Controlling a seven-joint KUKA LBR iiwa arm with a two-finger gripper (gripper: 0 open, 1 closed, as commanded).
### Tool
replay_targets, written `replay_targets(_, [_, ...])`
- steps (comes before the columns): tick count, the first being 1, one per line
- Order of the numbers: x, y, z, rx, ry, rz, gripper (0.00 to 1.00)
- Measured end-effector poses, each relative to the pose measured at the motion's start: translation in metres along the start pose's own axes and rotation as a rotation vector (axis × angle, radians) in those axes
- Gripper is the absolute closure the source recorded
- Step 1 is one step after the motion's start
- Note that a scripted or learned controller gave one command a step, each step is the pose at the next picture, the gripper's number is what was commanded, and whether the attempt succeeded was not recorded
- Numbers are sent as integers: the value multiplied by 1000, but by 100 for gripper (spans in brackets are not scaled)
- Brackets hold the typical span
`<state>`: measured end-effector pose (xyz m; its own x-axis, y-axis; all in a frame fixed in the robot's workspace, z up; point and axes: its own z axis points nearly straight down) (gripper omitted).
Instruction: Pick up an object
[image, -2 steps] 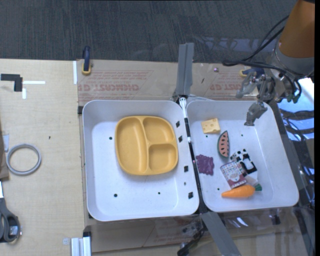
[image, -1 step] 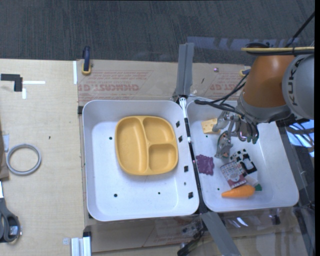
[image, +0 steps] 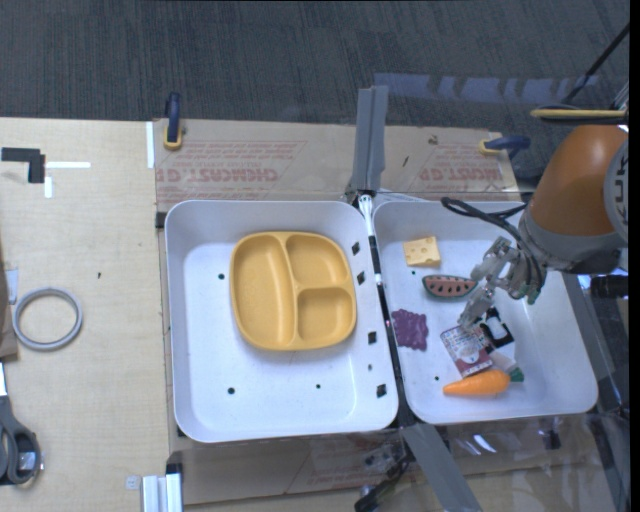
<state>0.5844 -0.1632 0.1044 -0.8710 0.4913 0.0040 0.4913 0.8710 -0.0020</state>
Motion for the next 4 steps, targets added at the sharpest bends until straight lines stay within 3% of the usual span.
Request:
replay_targets(1, [10,26,16,1,1,370,0])
replay_targets(2, [87,10,6,1,2,616,0])
replay_targets(3, [47,14,17,3,1,829,0])
replay_targets(4, [-7,47,16,3,0,944,0])
